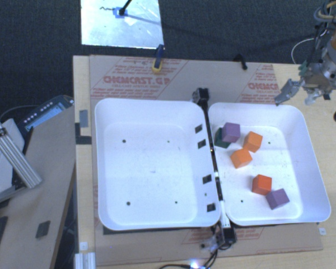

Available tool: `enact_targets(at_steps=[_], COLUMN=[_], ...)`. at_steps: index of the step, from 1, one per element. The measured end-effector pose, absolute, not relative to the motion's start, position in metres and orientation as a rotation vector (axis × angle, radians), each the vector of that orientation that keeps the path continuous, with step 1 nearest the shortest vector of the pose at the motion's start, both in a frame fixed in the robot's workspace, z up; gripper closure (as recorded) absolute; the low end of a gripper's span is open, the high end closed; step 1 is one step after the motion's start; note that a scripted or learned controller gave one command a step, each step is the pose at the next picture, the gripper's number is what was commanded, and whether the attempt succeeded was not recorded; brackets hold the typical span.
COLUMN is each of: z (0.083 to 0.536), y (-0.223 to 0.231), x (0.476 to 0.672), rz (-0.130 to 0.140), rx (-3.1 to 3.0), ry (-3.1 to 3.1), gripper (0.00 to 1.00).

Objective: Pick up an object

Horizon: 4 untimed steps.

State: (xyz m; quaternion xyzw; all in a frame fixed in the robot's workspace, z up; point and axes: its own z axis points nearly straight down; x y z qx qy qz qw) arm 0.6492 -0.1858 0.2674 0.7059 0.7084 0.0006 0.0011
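- I count two white bins on the desk: a left bin (109,150) and a right bin (308,150).
- I count six blocks, all in the right bin.
- Two are purple: one (231,131) at the far left, one (277,198) at the near right.
- Three are orange: (253,141), (241,158) and a redder one (262,184).
- One is dark green (219,140), partly hidden behind a purple block.

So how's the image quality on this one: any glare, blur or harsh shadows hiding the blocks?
Camera view: lighting is even and soft. The right bin is bright white but not blown out, and the blocks cast faint shadows. The purple block and orange block read sharply. The reflective sheet at the top shows glare, and the gripper looks slightly soft.
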Motion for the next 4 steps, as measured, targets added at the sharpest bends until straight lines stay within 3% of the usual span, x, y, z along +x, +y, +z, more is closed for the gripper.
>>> enact_targets(at_steps=[1,2,3,4], z=[0.116,0.084,0.096,0.088], y=[-0.152,-0.102,-0.105,-0.107], x=[0.628,0.586,0.589,0.494], rz=[-0.007,0.0,0.004,0.009], rx=[2.221,2.214,2.214,2.218], ry=[2.236,2.229,2.223,2.213], gripper=[0.0,0.0,1.0,1.0])
